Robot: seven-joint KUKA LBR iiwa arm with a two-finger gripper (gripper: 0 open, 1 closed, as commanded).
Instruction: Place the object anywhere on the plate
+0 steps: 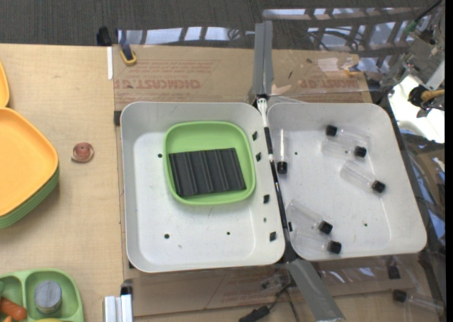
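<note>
Ok, camera view, left to right. On the wooden bench at far left we see a stack of orange plates over a green one, and a small reddish round knob just beside the stack. At the bottom left corner sits a green divided tray with a grey round item in one compartment.

Left bin: the green plate sits in its upper half, flat, with a dark ribbed mat lying on it. We see nothing else on the plate.

Right bin: six clear tubes with black caps lie scattered, all flat on the floor and apart from each other:
- one tube lies against the left wall, along the divider, cap toward us
- two tubes sit in the upper middle
- another tube sits right of centre, tilted
- a further two sit near the front edge

So the task's things are all in the right bin and none is on the plate.

Both bins rest on brown cardboard with mirrored print. A grey metal bar runs up from the joint between them. At the top right edge there is cluttered hardware in white and yellow, too cut off to identify.

Pincer state: we cannot tell from this view.
</note>
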